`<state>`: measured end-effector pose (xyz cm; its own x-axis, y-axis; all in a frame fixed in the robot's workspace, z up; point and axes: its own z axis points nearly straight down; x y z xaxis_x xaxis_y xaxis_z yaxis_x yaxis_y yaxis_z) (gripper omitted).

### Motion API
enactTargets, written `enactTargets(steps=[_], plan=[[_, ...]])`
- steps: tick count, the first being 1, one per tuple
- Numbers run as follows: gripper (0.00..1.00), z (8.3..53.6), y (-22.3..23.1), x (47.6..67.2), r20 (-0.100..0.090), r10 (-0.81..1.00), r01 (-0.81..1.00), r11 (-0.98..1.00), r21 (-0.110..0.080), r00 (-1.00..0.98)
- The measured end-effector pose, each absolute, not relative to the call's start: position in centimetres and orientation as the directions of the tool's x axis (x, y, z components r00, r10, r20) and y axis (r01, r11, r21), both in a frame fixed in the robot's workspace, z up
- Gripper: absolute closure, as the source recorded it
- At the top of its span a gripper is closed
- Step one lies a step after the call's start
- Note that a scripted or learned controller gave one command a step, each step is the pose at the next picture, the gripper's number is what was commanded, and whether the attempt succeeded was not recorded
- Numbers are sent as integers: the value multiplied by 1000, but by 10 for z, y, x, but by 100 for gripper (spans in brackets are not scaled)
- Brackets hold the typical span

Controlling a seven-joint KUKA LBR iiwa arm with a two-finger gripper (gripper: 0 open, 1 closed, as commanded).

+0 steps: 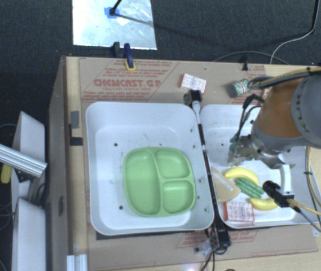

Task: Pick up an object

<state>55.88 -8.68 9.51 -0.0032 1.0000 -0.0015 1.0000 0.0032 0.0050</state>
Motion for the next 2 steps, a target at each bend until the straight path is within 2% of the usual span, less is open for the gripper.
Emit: enactTargets(steps=[1, 2], plan=[[0, 95, -87, 559, -1, 1000, 1000, 3, 5, -3], [0, 84, -91, 486, 0, 1000, 1000, 0, 0, 0]])
